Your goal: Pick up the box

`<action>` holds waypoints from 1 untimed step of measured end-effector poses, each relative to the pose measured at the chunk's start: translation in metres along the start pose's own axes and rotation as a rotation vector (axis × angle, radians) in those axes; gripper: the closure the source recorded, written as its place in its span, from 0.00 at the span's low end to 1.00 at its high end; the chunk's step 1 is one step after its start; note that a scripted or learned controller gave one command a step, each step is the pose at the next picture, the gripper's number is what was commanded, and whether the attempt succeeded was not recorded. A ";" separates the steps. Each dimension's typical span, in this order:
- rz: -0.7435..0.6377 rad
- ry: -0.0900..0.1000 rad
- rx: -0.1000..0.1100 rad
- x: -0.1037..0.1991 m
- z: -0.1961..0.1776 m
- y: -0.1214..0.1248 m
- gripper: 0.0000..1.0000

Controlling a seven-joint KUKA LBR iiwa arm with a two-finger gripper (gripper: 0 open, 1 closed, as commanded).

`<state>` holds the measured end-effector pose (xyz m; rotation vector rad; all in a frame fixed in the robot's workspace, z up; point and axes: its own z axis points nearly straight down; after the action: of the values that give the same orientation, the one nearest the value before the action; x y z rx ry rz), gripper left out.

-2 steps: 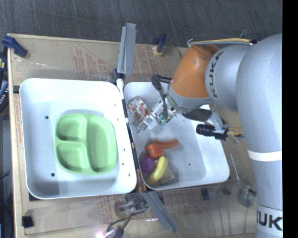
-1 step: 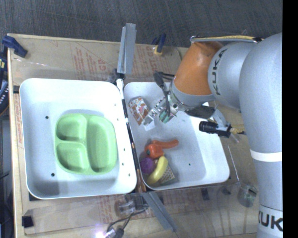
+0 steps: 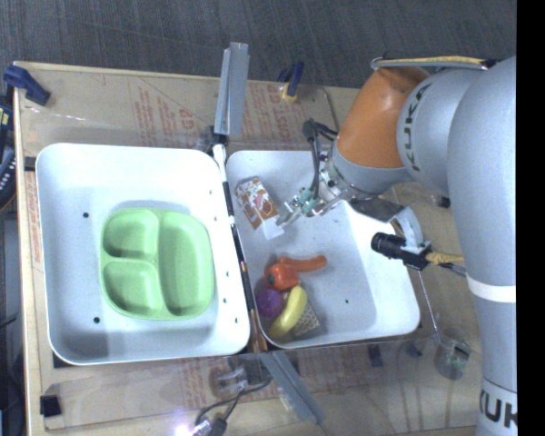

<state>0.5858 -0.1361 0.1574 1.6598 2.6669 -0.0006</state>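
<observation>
The box [image 3: 257, 204] is a small carton with a brown and red printed face and white sides. It lies tilted in the right bin [image 3: 386, 312], close to that bin's far left corner. My gripper [image 3: 302, 205] hangs over the same bin just to the right of the box, its metal fingers pointing left toward it. A narrow gap separates the fingertips from the box's right edge, and nothing sits between them. The grey arm with its orange band comes in from the right.
Toy food lies near the right bin's front left: an orange carrot [image 3: 295, 268], a yellow banana [image 3: 292, 309] and a purple piece [image 3: 270, 302]. The left bin [image 3: 64, 180] holds a green divided tray [image 3: 157, 262]. A metal bar [image 3: 230, 89] stands behind the bins.
</observation>
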 end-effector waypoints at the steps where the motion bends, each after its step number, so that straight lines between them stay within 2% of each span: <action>1: 0.000 0.000 0.000 0.000 0.000 0.000 0.00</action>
<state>0.5858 -0.1359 0.1573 1.6594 2.6675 -0.0003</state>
